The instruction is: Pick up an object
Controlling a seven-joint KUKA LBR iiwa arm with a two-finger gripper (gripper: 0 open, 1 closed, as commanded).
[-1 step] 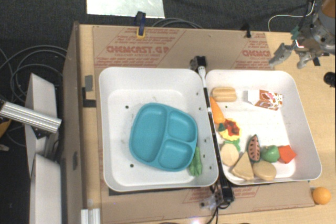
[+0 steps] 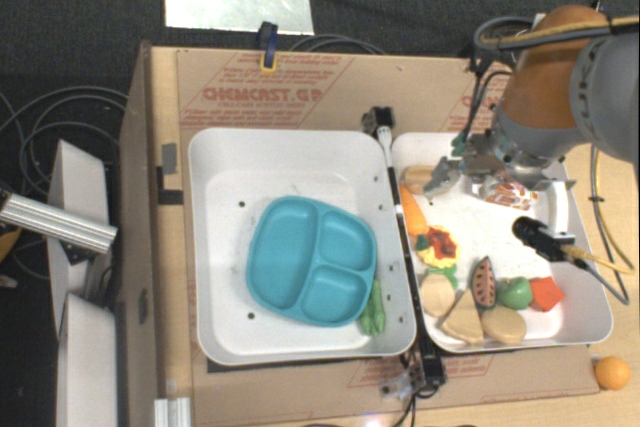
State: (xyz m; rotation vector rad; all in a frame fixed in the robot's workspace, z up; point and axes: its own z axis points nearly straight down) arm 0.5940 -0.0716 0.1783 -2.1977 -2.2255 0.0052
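The right bin [image 2: 590,310] holds several toy foods. An orange carrot [image 2: 411,213] lies along its left wall, with a tan piece [image 2: 416,178] just above it. A red and yellow piece [image 2: 438,243] sits below the carrot, and a red and white item [image 2: 511,194] lies under the wrist. Along the front are a watermelon slice [image 2: 483,280], a green ball [image 2: 516,293], a red-orange block [image 2: 546,293] and tan bread pieces [image 2: 464,323]. My gripper [image 2: 447,172] is low over the bin's back left corner, right beside the tan piece.
The left bin [image 2: 225,165] holds a blue divided plate [image 2: 310,260] with a green item [image 2: 373,310] at its right edge. An orange ball [image 2: 611,373] lies outside the bins at the front right. The wall between the bins [image 2: 395,215] is close to my gripper.
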